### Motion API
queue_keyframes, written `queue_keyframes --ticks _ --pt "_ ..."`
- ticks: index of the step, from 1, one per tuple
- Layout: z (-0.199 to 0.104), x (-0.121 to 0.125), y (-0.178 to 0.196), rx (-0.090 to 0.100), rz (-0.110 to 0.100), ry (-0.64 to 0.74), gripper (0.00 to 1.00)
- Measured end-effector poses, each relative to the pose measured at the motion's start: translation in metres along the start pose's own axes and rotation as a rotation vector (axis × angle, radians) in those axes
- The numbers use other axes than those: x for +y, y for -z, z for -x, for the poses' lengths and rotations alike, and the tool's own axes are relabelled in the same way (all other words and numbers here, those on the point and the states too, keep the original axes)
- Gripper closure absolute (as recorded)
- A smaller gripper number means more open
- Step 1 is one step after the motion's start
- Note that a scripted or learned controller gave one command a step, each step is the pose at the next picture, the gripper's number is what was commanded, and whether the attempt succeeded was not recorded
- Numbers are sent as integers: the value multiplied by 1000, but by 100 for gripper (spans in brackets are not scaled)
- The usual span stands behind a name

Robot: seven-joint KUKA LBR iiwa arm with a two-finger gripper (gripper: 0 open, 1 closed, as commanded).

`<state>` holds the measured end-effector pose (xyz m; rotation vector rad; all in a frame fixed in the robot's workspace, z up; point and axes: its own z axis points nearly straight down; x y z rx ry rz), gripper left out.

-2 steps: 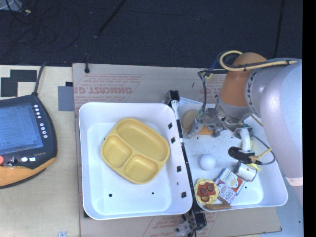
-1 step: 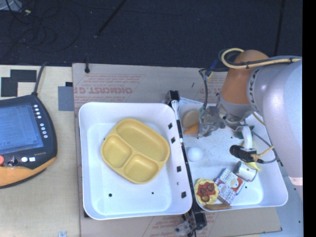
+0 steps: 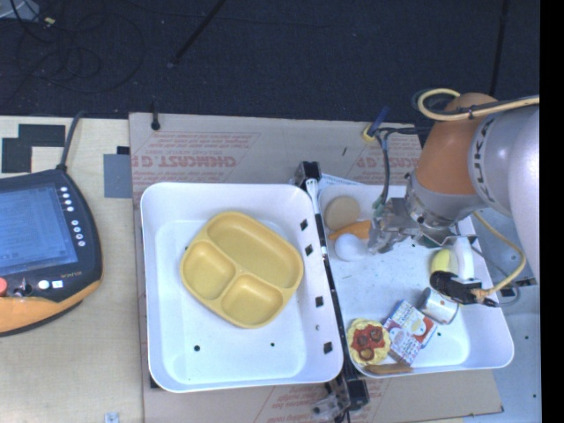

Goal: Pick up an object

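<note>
My gripper (image 3: 381,238) reaches down into the right bin (image 3: 493,352) near its back left corner. Just to its left lie an orange piece (image 3: 356,231), a white ball (image 3: 349,248) and a tan round piece (image 3: 342,210). The gripper's tip sits close beside the orange piece; whether it touches it is unclear. Nothing can be seen held. A toy pizza (image 3: 368,342) and a colourful carton (image 3: 409,328) lie at the bin's front. A small can (image 3: 438,307) and a yellow piece (image 3: 441,260) lie under the arm.
The left bin (image 3: 167,342) holds a yellow divided plate (image 3: 241,268). A tablet-like pendant (image 3: 40,236) lies on the bench at the far left. The divider between the bins (image 3: 319,271) runs close to the gripper's left.
</note>
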<state>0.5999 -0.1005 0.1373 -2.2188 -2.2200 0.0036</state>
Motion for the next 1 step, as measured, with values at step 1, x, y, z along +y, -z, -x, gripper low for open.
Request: queue_keyframes --ticks 1 --pt "17 -1 27 0 1 -1 100"
